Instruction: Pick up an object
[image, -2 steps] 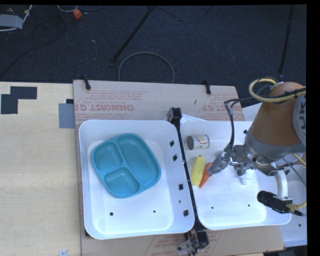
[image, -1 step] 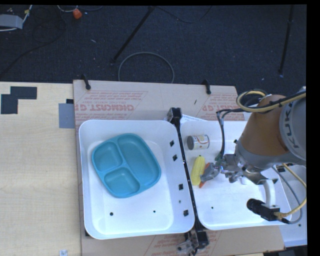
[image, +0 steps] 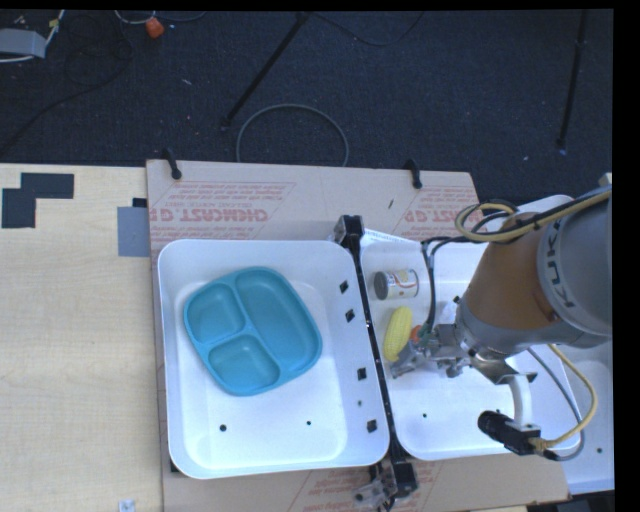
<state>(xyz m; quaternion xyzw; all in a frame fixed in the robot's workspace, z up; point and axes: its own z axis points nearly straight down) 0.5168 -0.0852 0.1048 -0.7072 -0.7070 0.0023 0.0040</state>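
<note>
Arm (image: 575, 270): grey casing with white lettering, broad orange band (image: 505, 285) above wrist. Yellow and black cables (image: 485, 220) looped alongside. Metallic hand (image: 415, 355).

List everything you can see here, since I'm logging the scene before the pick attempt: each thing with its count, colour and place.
bins: two, white, side by side on the bench
divided plate: one, light blue, three compartments, lying in the left bin
corn cob: one, yellow, in the right bin near the divider
small can: one, white with a dark end, on its side in the right bin, beyond the corn cob
cardboard sheet: one, tan with red print, under the bins
cables: several, dark, on the dark floor beyond the bench
arm: one, grey with an orange band, reaching in from the right over the right bin
claw: one, low in the right bin beside the corn cob
</note>
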